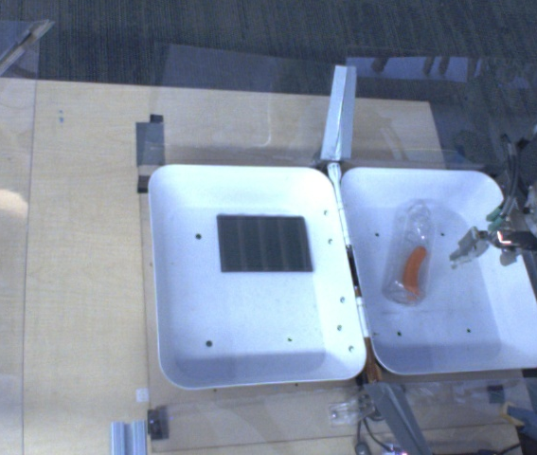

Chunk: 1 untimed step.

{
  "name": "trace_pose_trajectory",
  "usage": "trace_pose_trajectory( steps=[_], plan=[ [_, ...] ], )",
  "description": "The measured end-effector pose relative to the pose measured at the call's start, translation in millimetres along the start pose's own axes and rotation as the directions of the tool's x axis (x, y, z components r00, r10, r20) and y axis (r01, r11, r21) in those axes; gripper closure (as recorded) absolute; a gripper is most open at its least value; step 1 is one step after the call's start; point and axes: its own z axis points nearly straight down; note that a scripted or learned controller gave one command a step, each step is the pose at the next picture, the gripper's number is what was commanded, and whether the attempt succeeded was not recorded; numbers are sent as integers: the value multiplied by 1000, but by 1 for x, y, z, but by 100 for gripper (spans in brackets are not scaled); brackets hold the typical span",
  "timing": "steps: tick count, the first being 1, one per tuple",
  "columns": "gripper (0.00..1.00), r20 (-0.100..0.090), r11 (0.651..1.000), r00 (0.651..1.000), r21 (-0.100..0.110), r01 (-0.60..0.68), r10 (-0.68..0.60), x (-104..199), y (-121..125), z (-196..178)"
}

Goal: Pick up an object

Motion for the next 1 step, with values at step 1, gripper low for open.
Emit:
trace_pose_trajectory(
  steps=[1],
  plan=[
    [0, 15, 991, 992, -41, 128, -127, 31, 16, 66]
  ],
)
